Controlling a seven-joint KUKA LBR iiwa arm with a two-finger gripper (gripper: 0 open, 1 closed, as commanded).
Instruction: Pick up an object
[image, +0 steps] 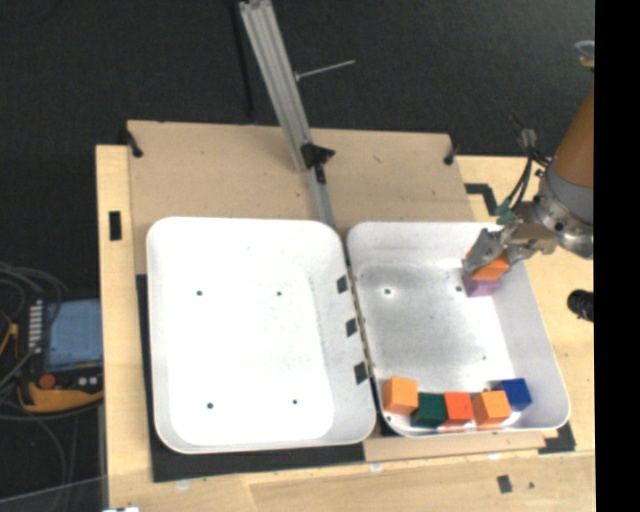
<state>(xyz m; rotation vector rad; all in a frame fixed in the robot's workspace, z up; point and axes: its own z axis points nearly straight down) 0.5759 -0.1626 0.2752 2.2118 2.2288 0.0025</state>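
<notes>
My gripper (488, 254) hangs over the back right part of the right bin (440, 330), reaching in from the right. Directly at its tip is a small orange block (491, 268), with a purple block (481, 285) touching it just below. Whether the orange block is gripped or only lies under the tip is not visible. Along the bin's front wall lie an orange block (401, 393), a green block (431, 409), a red-orange block (458, 405), another orange block (491, 405) and a blue block (515, 392).
The left bin (240, 330) stands beside the right one, their rims touching at the middle. A slanted metal rail (285, 90) runs from the back down to the bins' junction. Cables and a blue box (72, 335) lie off the bench's left edge.
</notes>
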